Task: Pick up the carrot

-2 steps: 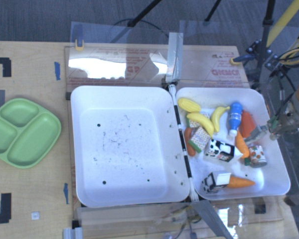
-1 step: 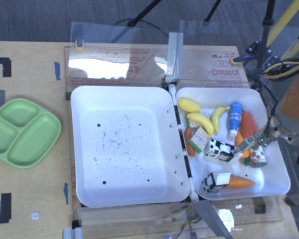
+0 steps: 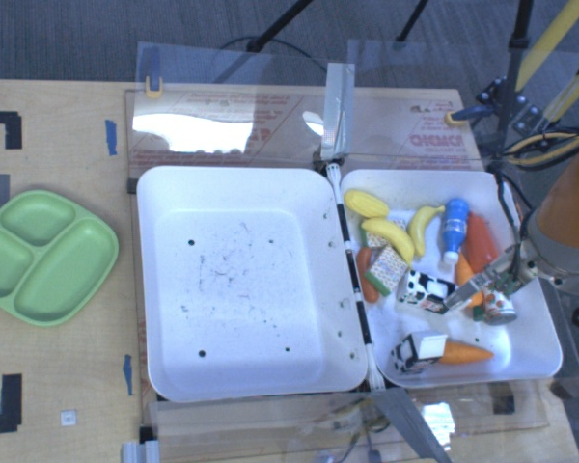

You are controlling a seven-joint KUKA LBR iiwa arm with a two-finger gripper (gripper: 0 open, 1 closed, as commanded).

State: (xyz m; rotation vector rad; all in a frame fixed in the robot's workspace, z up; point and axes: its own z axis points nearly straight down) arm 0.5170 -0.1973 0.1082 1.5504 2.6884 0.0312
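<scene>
While the pincer [image 3: 466, 292] hangs low over the middle of the right bin [image 3: 545, 350], the carrot [image 3: 466, 353] lies below it in the picture, nearer the front wall, apart from the fingertips and not between them. Whether those fingers stand wide or narrow, I cannot tell; they blur into the clutter beneath. The pincer slants in from the right, its tip just beside a black-and-white toy [image 3: 425, 290].

Now the carrot itself: an orange cone lying flat, thick end to the left, point aimed right. Its thick end touches a small white and black block [image 3: 417, 349]. That puts it in the front part of the right bin, near the bottom rim.

Further back in the same bin, two yellow bananas [image 3: 376, 218] sit by the dividing wall, with a third yellow piece [image 3: 422, 228] curving next to a blue bottle [image 3: 454, 226]. A red-orange vegetable [image 3: 481, 241] lies beside the bottle on the right.

The left bin [image 3: 154, 258] shows a bare white floor with faint scuffs. Both bins rest on a pale wooden counter [image 3: 58, 123], and a green divided plate [image 3: 43, 256] sits well off to the left. Clear plastic panels [image 3: 222, 95] stand behind the bins, and grey carpet [image 3: 77, 17] with black stand legs runs across the back.
</scene>
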